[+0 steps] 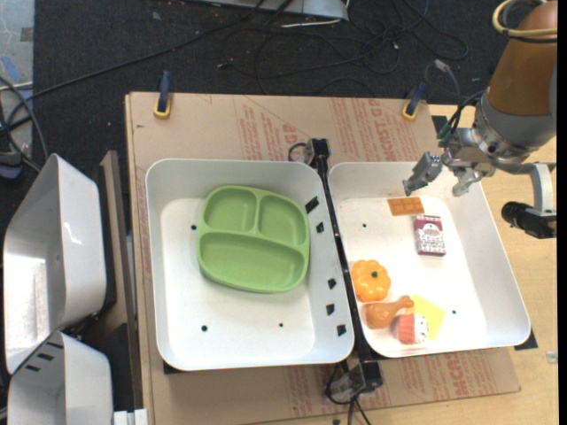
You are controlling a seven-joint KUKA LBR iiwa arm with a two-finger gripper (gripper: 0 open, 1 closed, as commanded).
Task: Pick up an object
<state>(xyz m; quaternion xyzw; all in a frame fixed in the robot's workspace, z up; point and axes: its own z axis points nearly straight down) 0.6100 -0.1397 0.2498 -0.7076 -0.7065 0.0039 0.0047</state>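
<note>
My gripper (442, 177) hangs over the back of the right bin (496, 264), its two fingers spread apart with nothing between them. Just below it lies a flat orange cracker (406, 205), and a small purple-and-white box (430, 235) sits a little nearer. Toward the bin's front are an orange pumpkin (371, 278), a tan chicken drumstick (388, 312), a pink-and-white piece (411, 328) and a yellow wedge (431, 312), clustered together.
The left bin (177, 326) holds a green divided plate (255, 238). A black divider with clips (330, 237) runs between the bins. Yellow clamps (162, 104) (412, 106) grip the board's back edge. White containers (49, 246) stand off the bench at left.
</note>
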